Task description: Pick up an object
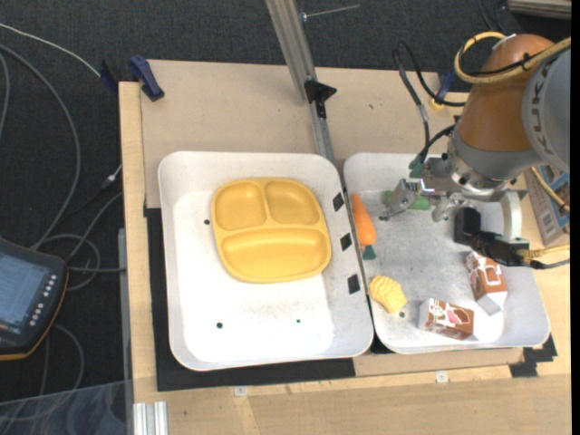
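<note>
Four small objects lie in the right bin (535, 329). An orange carrot (363, 222) rests along its left wall, and a yellow corn piece (388, 293) sits below it. A brown and white carton (449, 317) lies near the front, with a second carton (487, 277) to its right. My gripper (421, 208) hangs over the upper middle of this bin, right of the carrot and above the cartons. Its two fingers (396, 200) stand apart and open, with nothing between them.
The left bin (190, 333) holds a yellow divided plate (269, 227). A metal post (292, 25) rises behind the bins. Cables run past the bench's right edge, and a blue clamp (145, 77) sits at the back left corner.
</note>
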Tool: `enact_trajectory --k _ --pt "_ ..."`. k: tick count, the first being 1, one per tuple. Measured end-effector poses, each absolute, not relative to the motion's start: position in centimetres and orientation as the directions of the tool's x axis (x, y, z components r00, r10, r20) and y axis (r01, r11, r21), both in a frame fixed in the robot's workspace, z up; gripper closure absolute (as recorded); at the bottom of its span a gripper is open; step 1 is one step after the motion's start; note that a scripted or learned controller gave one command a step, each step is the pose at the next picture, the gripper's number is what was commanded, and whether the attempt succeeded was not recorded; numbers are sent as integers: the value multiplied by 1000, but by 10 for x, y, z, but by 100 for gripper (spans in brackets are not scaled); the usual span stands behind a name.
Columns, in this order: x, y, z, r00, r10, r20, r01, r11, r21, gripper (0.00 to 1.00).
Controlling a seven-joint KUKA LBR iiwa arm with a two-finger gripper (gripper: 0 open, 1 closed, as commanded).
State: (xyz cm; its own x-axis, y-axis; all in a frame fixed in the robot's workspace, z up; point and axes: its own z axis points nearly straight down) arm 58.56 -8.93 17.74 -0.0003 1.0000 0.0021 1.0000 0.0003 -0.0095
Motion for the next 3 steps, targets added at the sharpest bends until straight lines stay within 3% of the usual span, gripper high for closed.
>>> enact_trajectory --k 1,2,3 --pt "587 -93 116 1 1000 1 1000 -1 -7 0" --pt "589 -92 130 0 1000 2 1000 0 1 100" --pt "593 -86 194 -2 1000 -1 1000 2 8 100"
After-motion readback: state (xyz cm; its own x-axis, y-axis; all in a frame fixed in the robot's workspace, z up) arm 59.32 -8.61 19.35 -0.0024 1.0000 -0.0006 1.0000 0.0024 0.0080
